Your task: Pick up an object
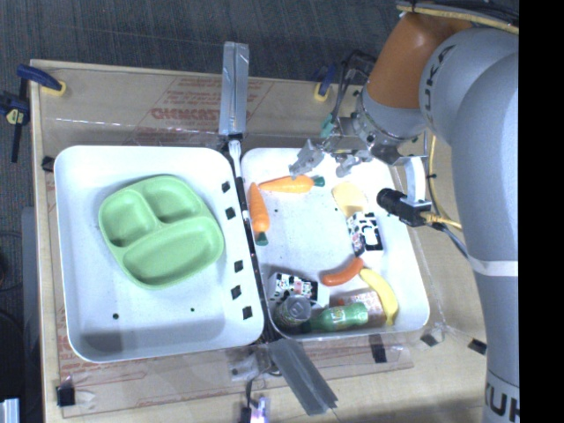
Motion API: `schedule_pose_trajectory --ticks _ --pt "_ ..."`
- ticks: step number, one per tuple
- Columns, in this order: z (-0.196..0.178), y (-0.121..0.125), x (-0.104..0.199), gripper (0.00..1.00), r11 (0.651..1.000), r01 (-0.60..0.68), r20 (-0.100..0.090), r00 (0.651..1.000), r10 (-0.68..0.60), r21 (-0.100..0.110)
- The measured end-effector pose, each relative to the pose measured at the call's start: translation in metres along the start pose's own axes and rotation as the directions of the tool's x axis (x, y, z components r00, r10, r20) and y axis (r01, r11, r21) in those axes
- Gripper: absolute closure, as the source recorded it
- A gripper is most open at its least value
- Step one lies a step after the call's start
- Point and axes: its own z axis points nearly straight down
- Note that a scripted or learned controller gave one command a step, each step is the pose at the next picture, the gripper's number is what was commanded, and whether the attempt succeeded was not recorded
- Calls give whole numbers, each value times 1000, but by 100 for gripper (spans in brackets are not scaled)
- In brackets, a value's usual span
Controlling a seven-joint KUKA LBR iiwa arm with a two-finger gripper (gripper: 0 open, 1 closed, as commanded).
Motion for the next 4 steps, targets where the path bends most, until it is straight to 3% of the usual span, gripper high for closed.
schedule_pose_trajectory --ticks 1,2,3,4 --pt "-1 -39 -61 0 998 -67 0 998 67 2" --pt "-1 -85 -31 0 926 -377 0 926 377 4" --pt "-15 -18 -44 0 930 -369 0 930 369 2" --pt "-15 -18 -44 0 930 -369 0 930 369 2"
